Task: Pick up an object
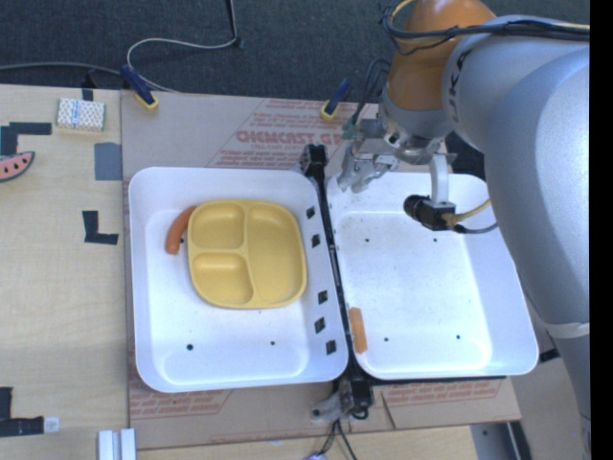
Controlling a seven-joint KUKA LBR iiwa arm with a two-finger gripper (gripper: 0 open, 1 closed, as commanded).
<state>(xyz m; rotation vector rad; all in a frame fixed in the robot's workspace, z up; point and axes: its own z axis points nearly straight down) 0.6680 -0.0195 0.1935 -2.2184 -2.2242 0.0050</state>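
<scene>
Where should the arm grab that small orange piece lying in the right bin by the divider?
Grip the small orange piece across its narrow middle, coming straight down. It lies flat and elongated along the right bin's left wall, so set one finger on the open right side and ease the other along the wall side, which looks tight.
</scene>
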